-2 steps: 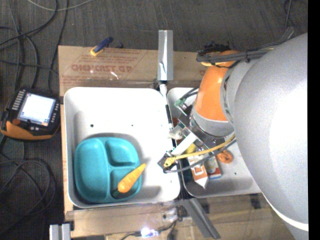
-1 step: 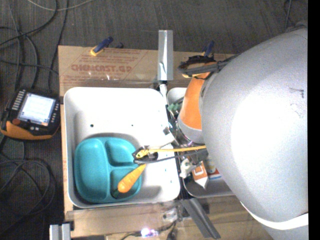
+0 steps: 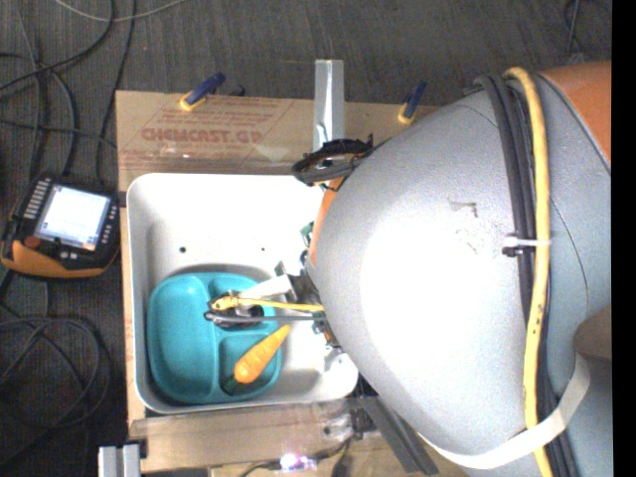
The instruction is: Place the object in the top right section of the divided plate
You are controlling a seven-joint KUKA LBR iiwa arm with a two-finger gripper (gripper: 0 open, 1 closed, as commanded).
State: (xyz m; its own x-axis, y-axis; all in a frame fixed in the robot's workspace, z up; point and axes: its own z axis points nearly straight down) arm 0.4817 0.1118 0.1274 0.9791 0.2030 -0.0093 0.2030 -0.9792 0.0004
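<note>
Down on the desk, the left white bin point(image 3: 139, 227) holds a teal divided plate point(image 3: 184, 341) that sits in its near half, close to the near wall. An orange carrot point(image 3: 260, 354) lies in the plate's near right section, slanted, with its thin end pointing far and right and reaching out over the plate's rim. Just beyond it, a yellow-handled utensil point(image 3: 273, 307) lies across the plate's far right section; its dark metal head rests over the middle of the plate, and its handle runs right, off the plate, toward the arm.

The grey arm point(image 3: 447, 286) comes in from the right and covers most of that side of the picture, with its orange band point(image 3: 594, 92) at the far right corner and a yellow cable point(image 3: 542, 266) strapped along its body. The gripper point(image 3: 298, 288) is at the arm's left edge, right beside the end of the utensil's handle. Too little of it is visible to tell whether it is open or closed, or whether it has hold of the handle.

The bin stands on a brown cardboard sheet point(image 3: 199, 132) with red lettering, held at its far edge by blue clamps point(image 3: 202, 90). Left of the desk, a teach pendant point(image 3: 68, 225) with a lit screen lies on the dark carpet among black cables point(image 3: 60, 78).
</note>
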